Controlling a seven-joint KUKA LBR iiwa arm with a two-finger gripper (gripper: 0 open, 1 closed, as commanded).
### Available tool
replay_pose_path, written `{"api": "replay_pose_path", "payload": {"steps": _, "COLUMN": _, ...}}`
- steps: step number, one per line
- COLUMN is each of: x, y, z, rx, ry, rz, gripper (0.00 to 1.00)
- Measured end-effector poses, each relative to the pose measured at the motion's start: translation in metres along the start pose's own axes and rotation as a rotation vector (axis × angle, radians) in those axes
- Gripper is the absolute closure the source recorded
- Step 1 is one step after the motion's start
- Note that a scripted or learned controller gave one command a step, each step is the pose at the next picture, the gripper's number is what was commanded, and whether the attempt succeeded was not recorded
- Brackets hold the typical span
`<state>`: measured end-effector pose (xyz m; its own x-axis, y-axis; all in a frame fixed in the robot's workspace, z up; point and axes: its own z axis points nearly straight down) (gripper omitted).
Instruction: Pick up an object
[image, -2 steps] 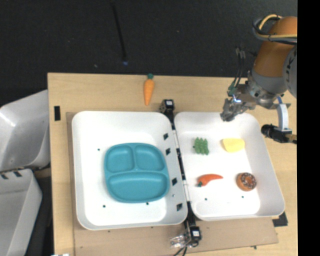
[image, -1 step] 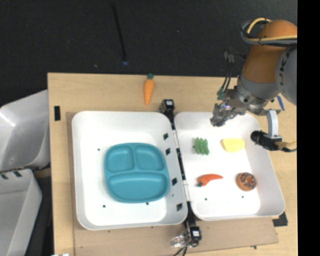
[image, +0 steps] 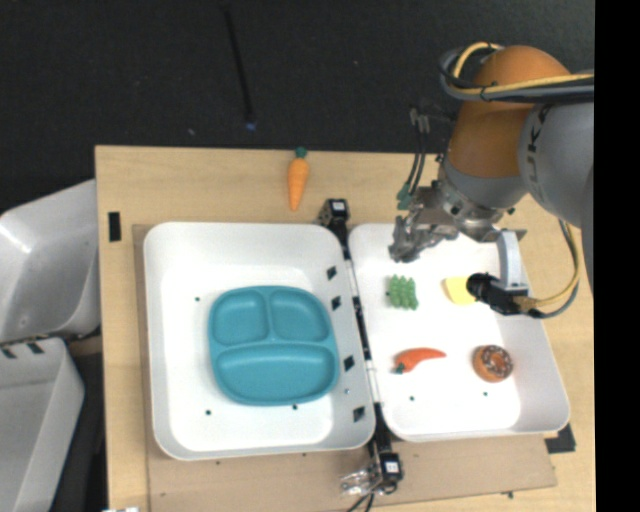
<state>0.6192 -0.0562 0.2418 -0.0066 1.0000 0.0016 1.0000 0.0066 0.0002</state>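
The right bin holds a green bumpy toy, a yellow piece, a red chili pepper and a brown round doughnut-like toy. My gripper hangs over the bin's far left part, just above and beyond the green toy. Nothing shows between its fingers. The grey arm with its orange band reaches in from the upper right.
The left bin bears a teal divided plate. An orange toy carrot lies on the wooden bench beyond the bins. A black attachment on the arm sits beside the yellow piece. Clips join the bins along their shared edge.
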Motion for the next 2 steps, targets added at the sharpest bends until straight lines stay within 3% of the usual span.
{"api": "replay_pose_path", "payload": {"steps": 1, "x": 0.049, "y": -0.021, "z": -0.011, "rx": 0.0, "ry": 0.0, "rz": 0.0, "gripper": 1.0}}
{"api": "replay_pose_path", "payload": {"steps": 2, "x": 0.099, "y": -0.043, "z": 0.002, "rx": 0.002, "ry": 0.0, "rz": 0.0, "gripper": 1.0}}
